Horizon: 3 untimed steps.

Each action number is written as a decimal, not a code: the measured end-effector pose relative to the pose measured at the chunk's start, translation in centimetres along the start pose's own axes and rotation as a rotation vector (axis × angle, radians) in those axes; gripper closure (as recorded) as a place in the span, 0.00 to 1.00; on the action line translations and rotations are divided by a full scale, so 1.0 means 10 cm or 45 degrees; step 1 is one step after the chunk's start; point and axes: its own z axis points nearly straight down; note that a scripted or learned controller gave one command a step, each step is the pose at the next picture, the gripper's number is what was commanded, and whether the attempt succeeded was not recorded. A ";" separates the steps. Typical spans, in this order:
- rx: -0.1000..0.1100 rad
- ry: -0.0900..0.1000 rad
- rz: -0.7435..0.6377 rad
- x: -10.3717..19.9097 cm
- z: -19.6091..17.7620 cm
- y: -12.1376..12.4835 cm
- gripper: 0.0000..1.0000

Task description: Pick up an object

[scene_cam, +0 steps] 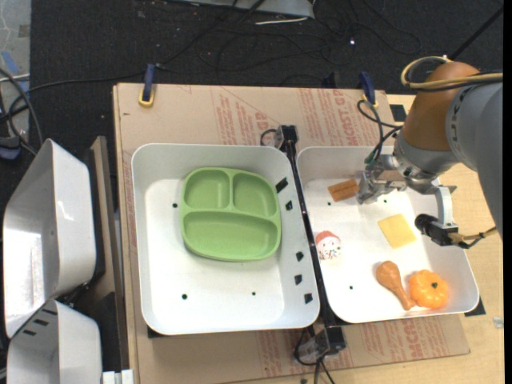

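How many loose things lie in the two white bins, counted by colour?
Green: 1, the green plastic divided plate
Orange: 1, the small orange pumpkin
Brown: 2, the flat brown cracker piece and the tan drumstick
Yellow: 1, the yellow cheese square
White and red: 1, the small round white-and-red toy
Total: 6

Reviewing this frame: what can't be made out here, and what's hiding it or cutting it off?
- Camera view: the gripper is too small and dark to read its state.
- Whether it touches the brown piece: unclear, they sit very close.
- The small red-and-white item: too small to identify.
- The arm: cut off by the right edge.
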 end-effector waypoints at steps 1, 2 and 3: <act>-0.005 0.000 -0.006 0.11 -0.51 0.01 1.00; -0.008 -0.001 -0.006 0.08 -1.15 0.04 1.00; -0.005 0.000 -0.006 0.08 -1.52 0.05 1.00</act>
